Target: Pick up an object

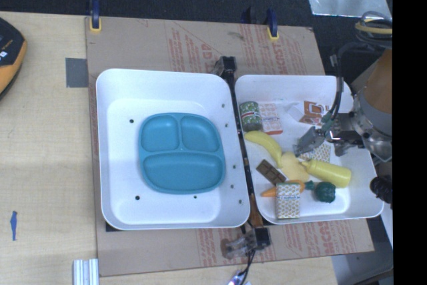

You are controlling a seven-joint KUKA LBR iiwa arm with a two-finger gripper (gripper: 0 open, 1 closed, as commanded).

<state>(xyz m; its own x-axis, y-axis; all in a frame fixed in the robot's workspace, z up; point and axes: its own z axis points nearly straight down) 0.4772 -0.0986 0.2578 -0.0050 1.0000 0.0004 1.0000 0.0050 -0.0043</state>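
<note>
Cardboard-covered bench [167, 37], two white bins side by side. Near edge of right bin [347, 210]: small patterned box [288, 200], green toy [325, 192], yellow bottle [328, 171], banana [265, 142]. Gripper [311, 143] mid-right of frame, above bottle; fingers slightly parted, nothing between them. Green can [250, 115] farther back. Left bin [110, 143] holds blue divided plate [181, 151].

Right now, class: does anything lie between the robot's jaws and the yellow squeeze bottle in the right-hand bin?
Nothing visible does. The gripper hangs in the right bin, just up and left of the yellow squeeze bottle, with no item between them. The banana lies further left, outside that path.
</note>
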